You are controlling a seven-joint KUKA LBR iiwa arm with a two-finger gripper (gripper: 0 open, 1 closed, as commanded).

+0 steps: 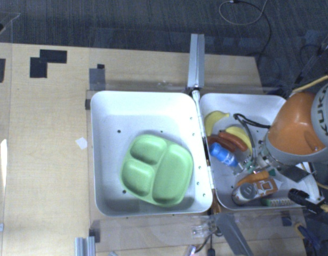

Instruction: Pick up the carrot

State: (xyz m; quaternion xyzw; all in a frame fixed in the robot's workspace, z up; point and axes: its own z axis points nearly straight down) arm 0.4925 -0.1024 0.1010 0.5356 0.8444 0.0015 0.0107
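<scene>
The gripper, open or closed I cannot tell, should centre over the likely carrot in the crowded right bin before closing.

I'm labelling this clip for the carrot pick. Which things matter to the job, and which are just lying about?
Job in hand:
- what looks like the carrot, orange, low in the right bin
- arm reaching over that bin

Lying about:
- green divided plate in the left bin
- yellow fruit
- red-brown sausage
- blue item
</scene>
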